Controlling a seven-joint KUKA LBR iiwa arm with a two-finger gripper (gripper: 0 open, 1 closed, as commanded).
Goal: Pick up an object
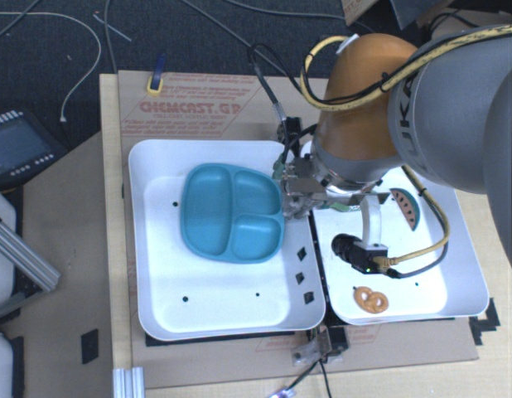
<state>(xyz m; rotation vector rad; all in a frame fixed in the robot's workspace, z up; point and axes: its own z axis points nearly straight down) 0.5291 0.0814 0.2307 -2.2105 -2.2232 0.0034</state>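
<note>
Camera view | blue plate (232,213) flat in left bin (148,222), long axis left-right | pincer (299,191) state unclear

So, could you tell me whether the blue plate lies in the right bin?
No, the blue plate lies in the left bin.

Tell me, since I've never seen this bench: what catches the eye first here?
The big grey arm with its orange band looms over the seam between the two bins, reaching in from the right. A bright blue divided plate lies in the left bin. In the right bin sit a small pretzel near the front and a watermelon slice farther back.
</note>
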